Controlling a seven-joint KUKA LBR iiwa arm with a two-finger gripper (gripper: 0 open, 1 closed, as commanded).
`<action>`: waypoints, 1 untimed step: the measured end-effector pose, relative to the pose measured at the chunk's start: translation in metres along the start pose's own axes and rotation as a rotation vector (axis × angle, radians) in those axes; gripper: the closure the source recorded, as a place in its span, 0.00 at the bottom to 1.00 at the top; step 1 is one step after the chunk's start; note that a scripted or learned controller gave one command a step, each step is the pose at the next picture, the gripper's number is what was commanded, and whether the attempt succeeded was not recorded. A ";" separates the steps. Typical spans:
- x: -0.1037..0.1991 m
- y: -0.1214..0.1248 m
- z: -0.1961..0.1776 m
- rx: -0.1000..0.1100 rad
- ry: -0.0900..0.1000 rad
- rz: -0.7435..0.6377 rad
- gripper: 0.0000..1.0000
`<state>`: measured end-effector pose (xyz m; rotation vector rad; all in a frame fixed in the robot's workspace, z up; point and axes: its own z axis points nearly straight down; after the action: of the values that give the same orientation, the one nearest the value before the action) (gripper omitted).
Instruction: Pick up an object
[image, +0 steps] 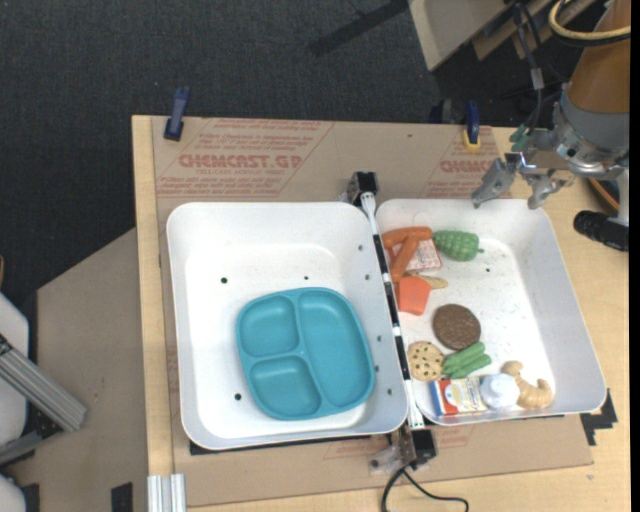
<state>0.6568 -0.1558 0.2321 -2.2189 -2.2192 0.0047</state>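
My gripper (515, 192) hangs open above the far rim of the right bin (560, 290), with nothing between its fingers. Below and to its left in the bin lie toy foods: a green bumpy vegetable (456, 244), orange carrots (405, 245), an orange block (413, 295) and a brown round patty (456, 326). Nearer the front are a chip cookie (425, 360), green pea pods (466, 361), a small packet with a white round thing (478, 393) and a tan peanut shape (530, 388).
The left bin (200, 260) holds a teal divided plate (303, 352). A black clip (364, 186) sits at the far end of the seam between the bins. Blue (177, 113) and yellow (471, 124) clamps hold the cardboard sheet at the back.
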 end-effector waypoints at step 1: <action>0.017 -0.008 0.092 0.010 0.003 0.000 0.00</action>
<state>0.6483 -0.1391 0.1399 -2.2117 -2.2130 0.0122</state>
